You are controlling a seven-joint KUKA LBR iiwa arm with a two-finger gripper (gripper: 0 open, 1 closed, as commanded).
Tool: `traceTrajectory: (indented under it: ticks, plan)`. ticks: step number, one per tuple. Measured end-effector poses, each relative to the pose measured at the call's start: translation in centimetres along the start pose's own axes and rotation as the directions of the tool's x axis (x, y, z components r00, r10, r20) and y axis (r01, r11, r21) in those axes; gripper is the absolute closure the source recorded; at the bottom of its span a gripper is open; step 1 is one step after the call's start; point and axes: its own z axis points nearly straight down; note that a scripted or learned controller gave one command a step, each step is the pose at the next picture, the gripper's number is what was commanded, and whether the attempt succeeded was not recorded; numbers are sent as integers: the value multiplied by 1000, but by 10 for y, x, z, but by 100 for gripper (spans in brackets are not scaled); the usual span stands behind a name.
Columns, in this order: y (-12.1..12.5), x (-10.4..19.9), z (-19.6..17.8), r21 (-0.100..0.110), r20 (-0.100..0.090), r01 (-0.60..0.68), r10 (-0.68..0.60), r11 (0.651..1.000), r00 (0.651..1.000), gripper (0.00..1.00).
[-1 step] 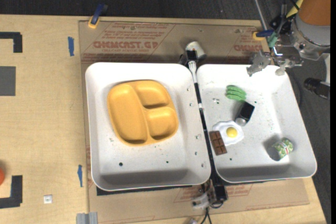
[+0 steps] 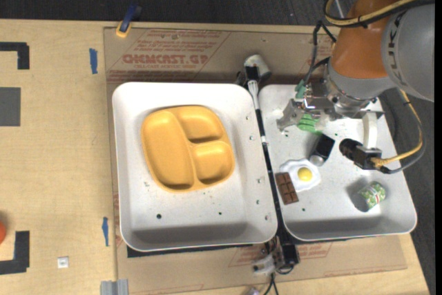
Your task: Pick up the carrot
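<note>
My gripper [image 2: 304,114] hangs low over the upper left part of the right bin [image 2: 331,211], with the grey arm and its orange band coming in from the upper right. A small green leafy piece [image 2: 306,124], possibly the carrot's top, pokes out just beneath the gripper. The wrist hides whatever else lies under it. I cannot make out anything held in the gripper.
The right bin also holds a toy fried egg [image 2: 302,175], a brown chocolate bar [image 2: 286,188], a small black block [image 2: 322,146], a green can [image 2: 370,195] and a white piece [image 2: 369,129]. A yellow divided plate [image 2: 188,146] lies in the left bin [image 2: 131,217].
</note>
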Motion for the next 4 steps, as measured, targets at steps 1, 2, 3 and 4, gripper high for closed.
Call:
traceTrajectory:
  ticks: [1,2,3,4]
  plan:
    - [-79,48,0,0,0,80,-80,997,997,0]
    - [-74,135,0,-3,0,-67,67,998,998,0]
    - [-56,167,75,-23,-11,-108,108,994,994,0]
    - [-55,161,63,-25,-4,-118,118,993,993,100]
